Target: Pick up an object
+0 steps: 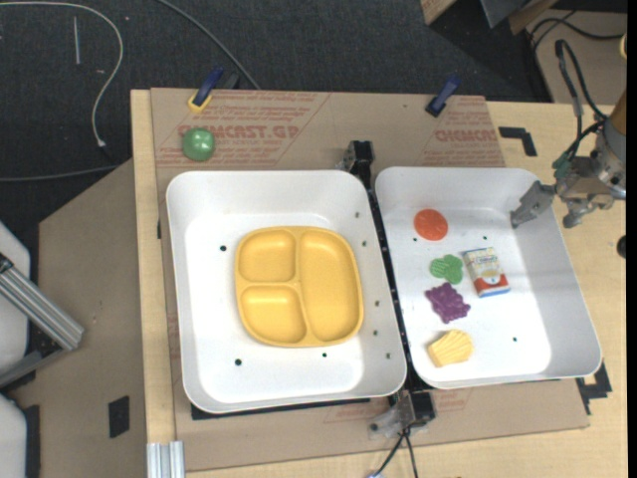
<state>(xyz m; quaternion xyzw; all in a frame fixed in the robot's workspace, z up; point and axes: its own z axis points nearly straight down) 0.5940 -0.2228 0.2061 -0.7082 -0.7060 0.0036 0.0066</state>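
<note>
Arm: it reaches in from the right edge of the view, with just its wrist end showing above the upper right corner of the right bin (557, 277).
Gripper (550, 212): it hangs over the right bin's upper right rim; its two grey fingers are spread apart, one pointing down-left over the bin floor, the other just beside the rim; nothing sits between them.
Right bin contents: an orange-red round piece (431, 224) lies nearest the gripper yet apart from it; a green piece (447, 268) lies below that; a small white and red box (486, 271) lies just beside the green piece; a purple piece (447, 302) lies under the green one; a yellow ridged piece (450, 348) lies nearest the front wall.
Left bin (199, 267): a yellow divided plate (299, 286) with three compartments lies flat in the middle.
Bench: a green ball (199, 144) rests on the cardboard (328, 127) behind the left bin.
</note>
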